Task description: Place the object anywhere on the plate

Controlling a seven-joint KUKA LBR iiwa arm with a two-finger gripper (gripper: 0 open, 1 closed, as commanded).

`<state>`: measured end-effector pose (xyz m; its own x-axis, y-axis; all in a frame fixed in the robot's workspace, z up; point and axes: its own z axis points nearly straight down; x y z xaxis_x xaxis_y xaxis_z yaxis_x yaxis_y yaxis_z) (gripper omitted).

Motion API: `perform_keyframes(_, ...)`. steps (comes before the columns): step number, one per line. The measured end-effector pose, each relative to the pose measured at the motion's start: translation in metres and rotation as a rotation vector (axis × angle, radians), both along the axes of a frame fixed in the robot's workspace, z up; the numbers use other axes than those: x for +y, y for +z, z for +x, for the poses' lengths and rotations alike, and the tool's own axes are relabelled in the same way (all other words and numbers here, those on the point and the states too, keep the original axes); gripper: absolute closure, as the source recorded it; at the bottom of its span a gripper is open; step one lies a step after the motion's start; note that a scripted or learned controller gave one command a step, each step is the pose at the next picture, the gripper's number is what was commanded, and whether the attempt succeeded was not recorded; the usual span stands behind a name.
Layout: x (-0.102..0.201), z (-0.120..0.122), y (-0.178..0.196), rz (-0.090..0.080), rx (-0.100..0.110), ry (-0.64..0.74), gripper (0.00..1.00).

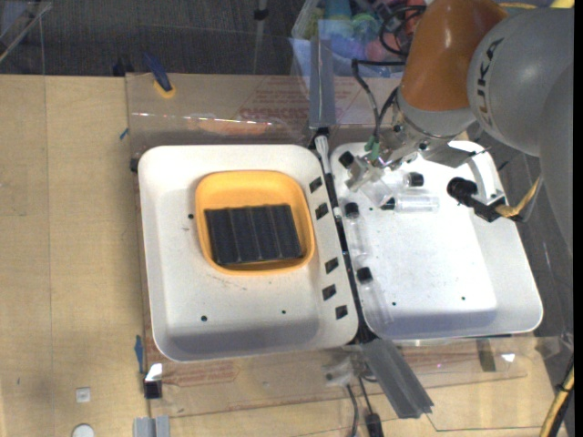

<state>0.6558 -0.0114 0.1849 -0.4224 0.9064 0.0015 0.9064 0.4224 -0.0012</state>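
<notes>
Item: dark ridged object already lying on orange plate in left bin; gripper hovering at right bin's eleven o'clock, grip state indeterminable; placement seemingly done, retreat pending.

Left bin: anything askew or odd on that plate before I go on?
Nothing spilled or damaged. The orange plate sits flat in the left bin, with a dark ribbed block lying squarely on it. The gripper is over the right bin.
</notes>
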Motion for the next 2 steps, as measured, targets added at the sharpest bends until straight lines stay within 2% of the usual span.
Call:
perform_keyframes(1,0.0,0.0,0.0,0.0,0.0,0.0,0.0)
perform_keyframes(2,-0.053,0.011,0.017,-0.002,-0.006,-0.028,0.0)
